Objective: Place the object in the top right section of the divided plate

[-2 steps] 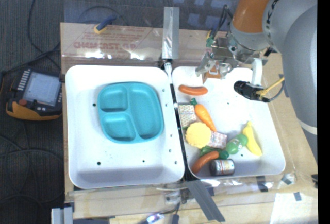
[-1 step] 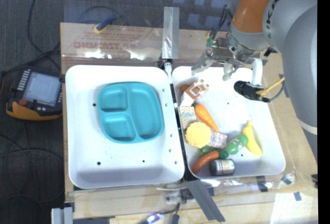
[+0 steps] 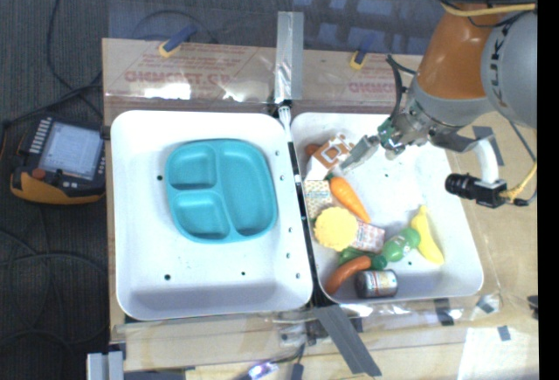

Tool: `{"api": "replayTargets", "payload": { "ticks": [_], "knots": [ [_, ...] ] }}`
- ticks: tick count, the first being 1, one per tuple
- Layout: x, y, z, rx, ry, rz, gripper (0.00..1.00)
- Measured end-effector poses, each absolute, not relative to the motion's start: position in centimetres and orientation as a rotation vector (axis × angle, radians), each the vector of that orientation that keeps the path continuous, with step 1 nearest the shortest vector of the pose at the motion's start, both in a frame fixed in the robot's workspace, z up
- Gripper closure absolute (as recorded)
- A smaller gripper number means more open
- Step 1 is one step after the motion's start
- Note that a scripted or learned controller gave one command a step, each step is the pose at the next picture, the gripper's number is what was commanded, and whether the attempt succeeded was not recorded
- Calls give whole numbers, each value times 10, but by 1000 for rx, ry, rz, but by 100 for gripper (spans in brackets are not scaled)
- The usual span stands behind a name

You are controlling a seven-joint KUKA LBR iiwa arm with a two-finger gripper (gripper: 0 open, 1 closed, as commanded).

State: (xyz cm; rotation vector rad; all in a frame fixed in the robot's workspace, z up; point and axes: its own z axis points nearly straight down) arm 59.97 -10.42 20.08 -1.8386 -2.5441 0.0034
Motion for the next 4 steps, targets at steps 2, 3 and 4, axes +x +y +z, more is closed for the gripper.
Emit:
{"api": "replayTargets", "payload": {
  "ticks": [2,3,4],
  "knots": [
    [485,-160,92,-2369,-2064,-4,0],
    [489,-100,90,-2728,-1585,-16,0],
    [489,-99,98,-2722,-1584,-16,100]
  ]
}}
